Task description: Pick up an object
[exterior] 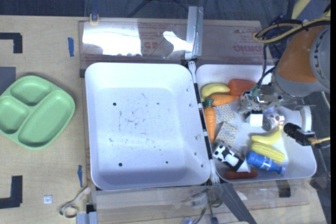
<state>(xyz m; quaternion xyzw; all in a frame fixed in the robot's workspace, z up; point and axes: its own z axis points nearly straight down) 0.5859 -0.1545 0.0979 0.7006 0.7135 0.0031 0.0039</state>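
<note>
Over the right bin, the grey arm with its orange band reaches in from the right side of the bench. Its gripper hangs low above the middle of that bin, among the objects there; whether its fingers are open or closed cannot be made out, and nothing can be seen held between them.

The right bin holds a crowded pile. Near its far left corner lies a yellow banana, with a red-orange object beside it. An orange carrot runs along the bin's left wall. Two patterned cards lie near the centre. Toward the near edge sit a black-and-white toy, a blue bottle, and a second yellow banana just above the bottle.

The left bin is a plain white tray with faint scribble marks on its floor.

At the bench's left edge rests a green divided plate.
</note>
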